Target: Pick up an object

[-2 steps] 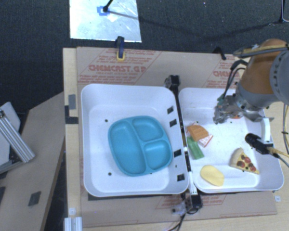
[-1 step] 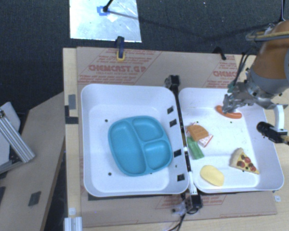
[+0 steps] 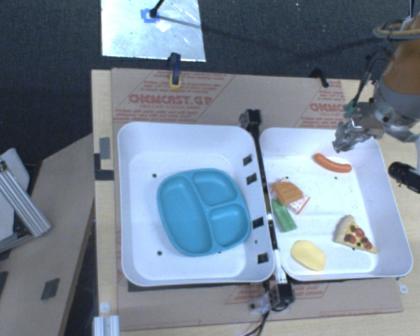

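Here 2 white bins point(image 3: 196, 135) on cardboard sheet point(image 3: 224, 93), dark carpet point(image 3: 49, 40) around; claw point(image 3: 346, 137) state unclear.

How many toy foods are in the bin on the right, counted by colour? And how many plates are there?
Orange: 2, the long orange toy sausage and the orange toy wedge with a white edge
Green: 1, the flat green toy stick
Yellow: 2, the round yellow toy lump and the yellow toy pizza slice with red spots
Blue plates: 1, the blue plastic divided plate
Total: 6
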You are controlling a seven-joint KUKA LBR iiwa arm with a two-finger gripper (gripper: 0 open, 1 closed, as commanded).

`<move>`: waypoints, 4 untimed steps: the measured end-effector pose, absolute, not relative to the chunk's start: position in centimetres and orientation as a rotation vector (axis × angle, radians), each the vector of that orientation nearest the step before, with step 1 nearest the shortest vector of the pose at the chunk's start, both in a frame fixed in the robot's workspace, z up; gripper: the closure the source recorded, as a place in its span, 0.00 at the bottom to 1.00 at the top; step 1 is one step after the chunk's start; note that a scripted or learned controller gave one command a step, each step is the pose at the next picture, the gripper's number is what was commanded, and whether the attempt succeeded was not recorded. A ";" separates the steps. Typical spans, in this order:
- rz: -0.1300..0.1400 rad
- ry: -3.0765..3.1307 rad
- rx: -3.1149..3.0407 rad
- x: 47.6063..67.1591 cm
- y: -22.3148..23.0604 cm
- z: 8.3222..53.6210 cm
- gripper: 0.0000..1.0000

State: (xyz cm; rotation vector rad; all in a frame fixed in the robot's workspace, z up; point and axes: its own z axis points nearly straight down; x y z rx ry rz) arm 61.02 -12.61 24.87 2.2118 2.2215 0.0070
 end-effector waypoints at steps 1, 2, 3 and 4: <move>0.003 2.232 2.211 60.6 -7.2 23.9 1.00; 0.001 2.231 2.212 59.1 -3.0 23.1 1.00; 0.003 2.233 2.211 58.5 1.8 23.5 1.00; 0.003 2.234 2.211 56.5 6.7 24.1 1.00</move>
